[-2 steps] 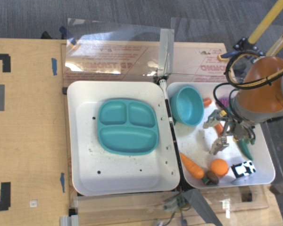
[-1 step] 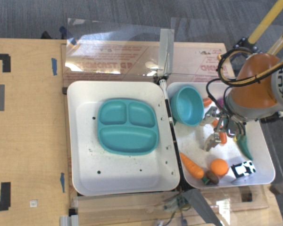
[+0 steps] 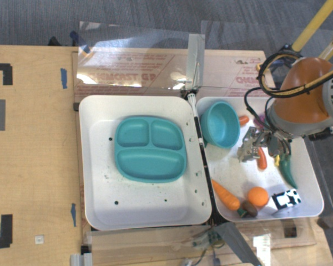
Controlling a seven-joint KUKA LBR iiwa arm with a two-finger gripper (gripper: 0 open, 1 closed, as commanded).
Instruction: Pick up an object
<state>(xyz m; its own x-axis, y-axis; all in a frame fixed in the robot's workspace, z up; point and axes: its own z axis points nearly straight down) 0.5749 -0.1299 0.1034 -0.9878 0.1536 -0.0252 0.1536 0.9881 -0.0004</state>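
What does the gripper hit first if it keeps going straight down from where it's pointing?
Most likely the small orange-red piece lying right by the gripper in the right bin; the bare bin floor is next to it. Depth is hard to judge from this slanted view, so it may land just beside it.

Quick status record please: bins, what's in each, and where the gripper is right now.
left bin: holds a teal divided plate, lying flat
right bin: teal bowl at the far left corner; carrot, orange ball and black-and-white toy along the near edge; green piece near the right wall
gripper: low over the middle of the right bin, beside the bowl
small orange-red piece: right at the gripper; grasp cannot be confirmed
arm: enters from the right
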